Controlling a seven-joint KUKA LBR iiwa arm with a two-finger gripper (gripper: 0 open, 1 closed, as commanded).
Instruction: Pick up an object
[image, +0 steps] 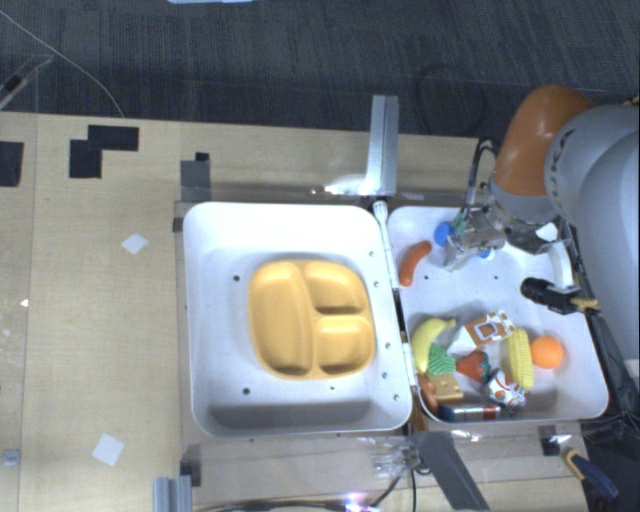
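While the gripper (468, 243) hangs at the right bin's (590, 400) twelve o'clock, jaws' spread unreadable, toys cluster at six; the lone sausage (411, 263) near nine looks the easiest, cleanest pick.

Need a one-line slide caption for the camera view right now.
KUKA arm's gripper hovers in the right bin near a toy sausage; left bin holds a yellow divided tray.

Robotics lab: wooden bench (90, 330) w/ two white bins (200, 300), metal brackets.
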